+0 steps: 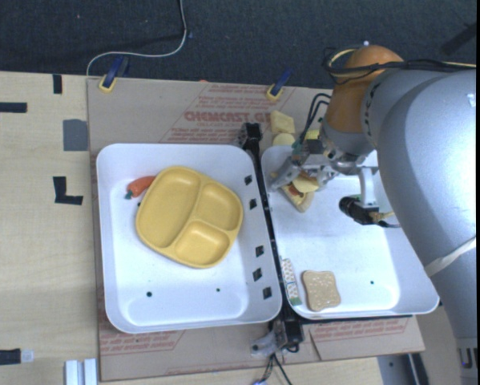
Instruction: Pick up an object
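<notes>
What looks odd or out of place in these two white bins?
A small orange carrot-like piece lies half tucked under the rim of the yellow three-compartment plate in the left white bin, not in a compartment. In the right white bin, a slice of toast lies alone near the front edge.

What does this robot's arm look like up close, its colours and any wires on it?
The arm is a thick, rounded, smooth grey tube. An orange band sits above the wrist, with thin dark cables looping over it. The gripper at the end is a small grey metal part with dark pieces.
</notes>
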